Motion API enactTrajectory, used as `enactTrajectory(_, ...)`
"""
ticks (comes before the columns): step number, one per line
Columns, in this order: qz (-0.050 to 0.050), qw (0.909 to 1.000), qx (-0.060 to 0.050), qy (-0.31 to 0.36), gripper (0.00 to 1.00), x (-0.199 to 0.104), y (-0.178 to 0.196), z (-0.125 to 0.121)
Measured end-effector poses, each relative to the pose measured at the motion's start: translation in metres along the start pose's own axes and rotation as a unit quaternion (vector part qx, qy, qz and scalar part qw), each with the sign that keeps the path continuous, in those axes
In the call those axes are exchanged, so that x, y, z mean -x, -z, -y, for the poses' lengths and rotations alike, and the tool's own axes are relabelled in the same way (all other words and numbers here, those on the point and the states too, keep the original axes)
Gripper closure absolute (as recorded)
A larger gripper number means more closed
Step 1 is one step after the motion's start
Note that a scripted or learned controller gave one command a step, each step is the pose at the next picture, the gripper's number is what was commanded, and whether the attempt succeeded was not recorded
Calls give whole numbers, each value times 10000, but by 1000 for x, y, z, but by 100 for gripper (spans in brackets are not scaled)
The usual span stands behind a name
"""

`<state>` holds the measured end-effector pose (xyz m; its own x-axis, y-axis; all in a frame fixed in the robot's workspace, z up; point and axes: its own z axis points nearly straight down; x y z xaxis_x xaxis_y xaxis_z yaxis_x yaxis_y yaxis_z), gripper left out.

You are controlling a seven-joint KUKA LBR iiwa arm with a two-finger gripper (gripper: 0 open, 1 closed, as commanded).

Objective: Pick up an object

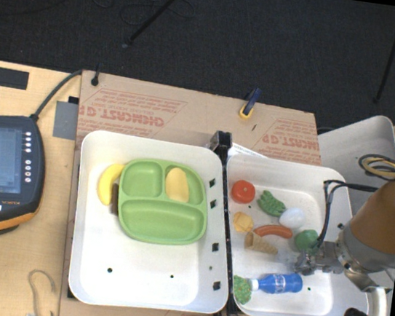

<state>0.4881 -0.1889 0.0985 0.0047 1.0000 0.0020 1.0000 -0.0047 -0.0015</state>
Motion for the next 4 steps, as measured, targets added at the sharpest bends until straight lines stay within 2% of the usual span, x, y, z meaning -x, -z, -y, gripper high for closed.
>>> enactTrajectory(3, 13, 10000, 18, 28, 100, 2, 131, 8)
enactTrajectory(4, -3, 10000, 5, 50, 100, -47, 140, -4)
